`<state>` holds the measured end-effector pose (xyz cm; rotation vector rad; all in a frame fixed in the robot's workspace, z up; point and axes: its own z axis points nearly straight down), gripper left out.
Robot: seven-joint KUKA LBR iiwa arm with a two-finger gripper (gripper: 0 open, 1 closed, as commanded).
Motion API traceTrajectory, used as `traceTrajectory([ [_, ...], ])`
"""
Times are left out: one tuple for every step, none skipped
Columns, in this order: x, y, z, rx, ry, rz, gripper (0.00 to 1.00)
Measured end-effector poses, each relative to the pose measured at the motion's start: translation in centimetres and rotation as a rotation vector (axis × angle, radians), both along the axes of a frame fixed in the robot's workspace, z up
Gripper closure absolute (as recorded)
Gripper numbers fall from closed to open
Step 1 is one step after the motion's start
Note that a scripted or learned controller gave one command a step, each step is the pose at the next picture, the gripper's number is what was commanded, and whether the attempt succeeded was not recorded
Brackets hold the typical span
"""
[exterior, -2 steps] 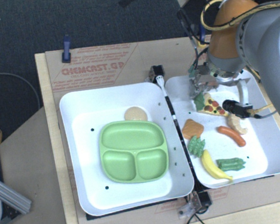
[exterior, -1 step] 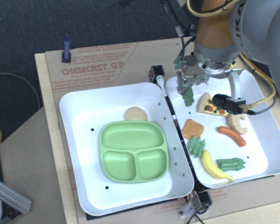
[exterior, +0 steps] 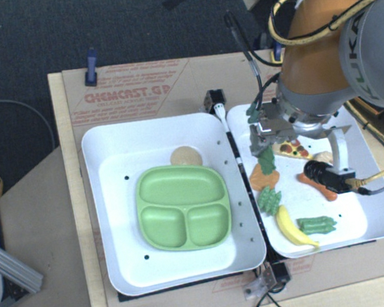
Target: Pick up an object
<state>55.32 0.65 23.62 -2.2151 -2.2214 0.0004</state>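
The arm is reaching in from the right and hanging low over the right bin (exterior: 371, 220), w/ the end effector (exterior: 265, 147) sitting at that bin's left side, by the divider between the two bins. A dark green toy piece (exterior: 266, 158) is showing right at its tip, prob. a leafy veg, but whether it's pinched or just lying under the tip I can't tell; how far open the end effector is can't be told either, since the wrist is blocking it.

All the pickable stuff is lying in the right bin: an orange piece (exterior: 260, 176) just below the tip, a green leafy piece (exterior: 269, 200) nearer the front, a banana (exterior: 292, 228) at the near edge, a green pod (exterior: 316, 223) beside it, a pizza slice (exterior: 292, 148) further back, and a carrot-ish orange item (exterior: 317, 185) partly under a black fitting.

The left bin (exterior: 106, 197) is holding a green divided plate (exterior: 183, 206) and a tan disc (exterior: 186, 156) behind it, likely as the drop side. Both bins are resting on the counter (exterior: 127, 94).

Judgement: it's working the grasp stage on the dark green piece, no lift confirmed yet.
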Motion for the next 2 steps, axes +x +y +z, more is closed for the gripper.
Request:
traceTrajectory([
  [-5.6,2.9,10.8,0.000,-0.013,0.003,1.00],
  [-7.3,8.4,21.2,0.002,-0.017,0.004,1.00],
])
